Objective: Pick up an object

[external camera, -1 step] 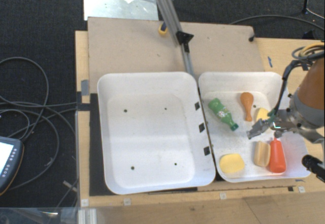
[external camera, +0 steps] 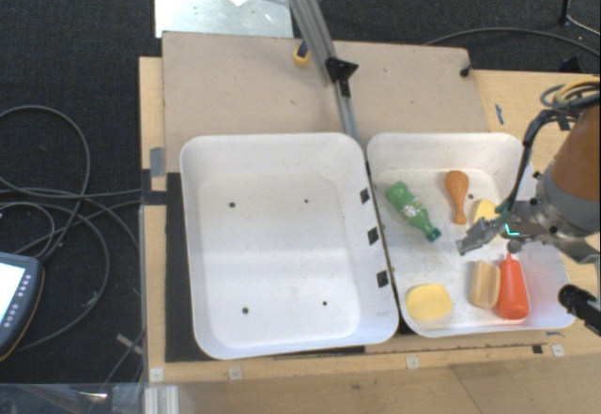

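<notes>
**Pincer hanging over the right bin, nothing lifted yet**

The arm is reaching in from the right, and its pincer is hovering low over the right bin, pointing leftward toward the bin's middle. Its dark fingers are showing as a small cluster near the bin floor; whether they are standing wide or narrow I cannot tell, because they are blurring together at this slant. No object is showing between them, so as far as can be seen nothing is being held.

All the candidates are lying in this same bin, around the pincer. A pale yellow piece is sitting just behind and above the fingertips, partly covered by the wrist. The brown drumstick is lying a little farther up from the tips. The green bottle is resting to the pincer's left, tilted, apart from it. Just below the tips the tan bread piece and the orange-red bottle are lying side by side, close together. The yellow round piece is sitting lower left, well apart. The left bin is lying far to the pincer's left.

Judging from this, the task is sitting at the approach stage: the reach into the bin is done, while the closing on an object and the lift are both remaining. Which object is being targeted is not clear.
</notes>
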Action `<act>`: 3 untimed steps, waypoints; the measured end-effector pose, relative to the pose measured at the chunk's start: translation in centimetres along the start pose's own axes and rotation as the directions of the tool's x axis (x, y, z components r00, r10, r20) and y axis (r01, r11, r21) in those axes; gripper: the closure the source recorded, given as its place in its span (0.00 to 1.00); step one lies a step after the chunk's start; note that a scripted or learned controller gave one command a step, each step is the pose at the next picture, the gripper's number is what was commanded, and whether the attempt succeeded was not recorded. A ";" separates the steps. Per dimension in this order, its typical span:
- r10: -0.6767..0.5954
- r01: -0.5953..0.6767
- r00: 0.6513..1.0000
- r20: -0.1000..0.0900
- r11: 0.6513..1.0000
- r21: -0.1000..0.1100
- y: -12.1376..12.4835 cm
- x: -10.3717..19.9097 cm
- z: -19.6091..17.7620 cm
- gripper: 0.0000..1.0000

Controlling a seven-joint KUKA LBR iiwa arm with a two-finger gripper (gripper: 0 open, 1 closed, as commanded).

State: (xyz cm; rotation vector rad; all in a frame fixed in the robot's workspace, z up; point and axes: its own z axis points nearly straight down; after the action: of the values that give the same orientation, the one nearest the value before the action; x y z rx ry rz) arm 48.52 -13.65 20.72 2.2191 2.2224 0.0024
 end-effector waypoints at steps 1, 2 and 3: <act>0.001 -0.001 1.000 -0.001 1.000 0.005 0.6 0.9 5.1 0.00; 0.002 -0.002 1.000 -0.002 1.000 0.006 -0.4 1.3 10.5 0.00; 0.002 -0.002 1.000 -0.001 1.000 0.002 -0.4 1.4 11.7 0.00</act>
State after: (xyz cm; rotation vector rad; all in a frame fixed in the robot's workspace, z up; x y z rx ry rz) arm 48.14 -12.27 9.00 2.2224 2.2220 0.0004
